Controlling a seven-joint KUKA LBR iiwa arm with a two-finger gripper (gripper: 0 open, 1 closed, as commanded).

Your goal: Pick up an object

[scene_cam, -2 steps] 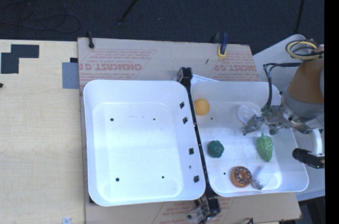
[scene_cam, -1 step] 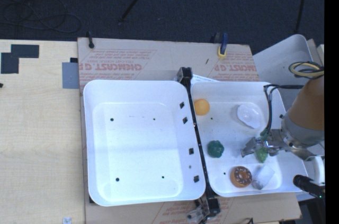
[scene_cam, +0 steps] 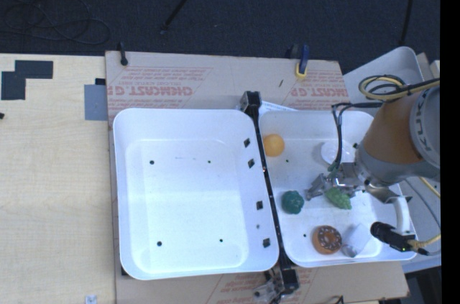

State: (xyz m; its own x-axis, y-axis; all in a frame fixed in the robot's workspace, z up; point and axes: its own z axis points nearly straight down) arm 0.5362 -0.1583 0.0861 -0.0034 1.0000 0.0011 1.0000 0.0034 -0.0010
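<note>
The arm (scene_cam: 402,137) hides part of the right bin (scene_cam: 302,252).

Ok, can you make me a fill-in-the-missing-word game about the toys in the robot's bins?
1. The orange ball lies in the ____ bin, near the divider.
2. The dark green ball lies closer to the ____ donut than to the orange ball.
3. The gripper is right by a light ____ object.
4. The arm has an ____ band above its wrist.

Missing words: right; brown; green; orange
</note>
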